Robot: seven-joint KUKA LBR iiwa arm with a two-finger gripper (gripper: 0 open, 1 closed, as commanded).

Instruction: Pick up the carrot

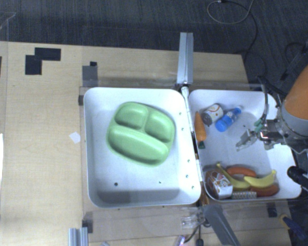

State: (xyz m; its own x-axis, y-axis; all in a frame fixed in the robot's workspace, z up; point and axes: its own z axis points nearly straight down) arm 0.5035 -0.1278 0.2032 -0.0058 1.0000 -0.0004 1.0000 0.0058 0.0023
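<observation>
Carrot (200, 126) lies along left wall of right bin (246, 97), mid-frame. Gripper (248, 139) hovers right of it, well apart, fingers spread wide, holding nothing.

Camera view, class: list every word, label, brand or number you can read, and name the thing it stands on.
None can be read.
Small can in the right bin: label print too blurred.
Packet at that bin's near edge: printing too small.
Blue bottle, carrot, green tray: no text shows.
</observation>
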